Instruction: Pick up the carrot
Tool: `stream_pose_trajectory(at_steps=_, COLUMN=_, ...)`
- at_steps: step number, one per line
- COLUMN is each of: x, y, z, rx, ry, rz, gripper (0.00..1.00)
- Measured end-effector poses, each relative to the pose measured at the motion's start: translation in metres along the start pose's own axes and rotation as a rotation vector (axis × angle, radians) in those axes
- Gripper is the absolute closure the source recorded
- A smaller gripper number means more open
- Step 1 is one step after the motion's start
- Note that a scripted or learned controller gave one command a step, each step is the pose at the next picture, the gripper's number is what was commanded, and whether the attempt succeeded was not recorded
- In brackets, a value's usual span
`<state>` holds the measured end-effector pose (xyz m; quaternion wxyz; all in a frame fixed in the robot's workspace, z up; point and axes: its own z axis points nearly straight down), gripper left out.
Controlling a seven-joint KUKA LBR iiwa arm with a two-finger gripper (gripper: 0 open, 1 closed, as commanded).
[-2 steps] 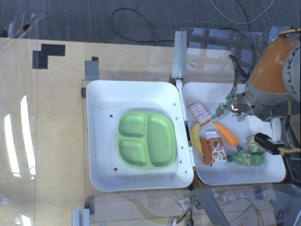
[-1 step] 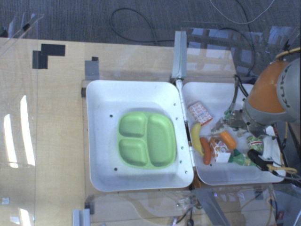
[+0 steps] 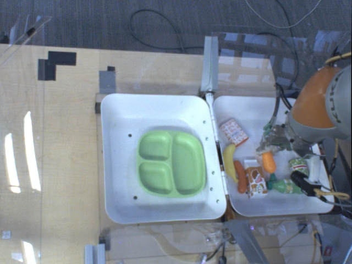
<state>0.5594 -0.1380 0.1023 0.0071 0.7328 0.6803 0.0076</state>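
The carrot [image 3: 268, 162] looks like a short bright-orange piece in the middle of the right bin [image 3: 247, 106]. It sits between a small white-and-red carton [image 3: 255, 181] and a green-labelled round item [image 3: 300, 164]. My gripper [image 3: 271, 143] hangs directly over the carrot's far end, reaching in from the right below the arm's orange band [image 3: 316, 100]. Whether it touches the carrot is hidden from this angle.
Left of the carrot, a yellow banana [image 3: 229, 158] and a long red-orange piece [image 3: 240, 176] lie by the bin's left wall. A pink patterned packet [image 3: 232, 130] lies behind them, a green item [image 3: 283, 186] in front. The left bin [image 3: 118, 147] holds a green divided plate [image 3: 171, 163].
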Motion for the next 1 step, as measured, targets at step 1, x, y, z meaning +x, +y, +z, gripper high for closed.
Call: stream_pose_trajectory(at_steps=1, x=0.0578, y=0.0258, z=-0.0920, rx=0.012, ry=-0.001, rz=0.070, gripper=1.00)
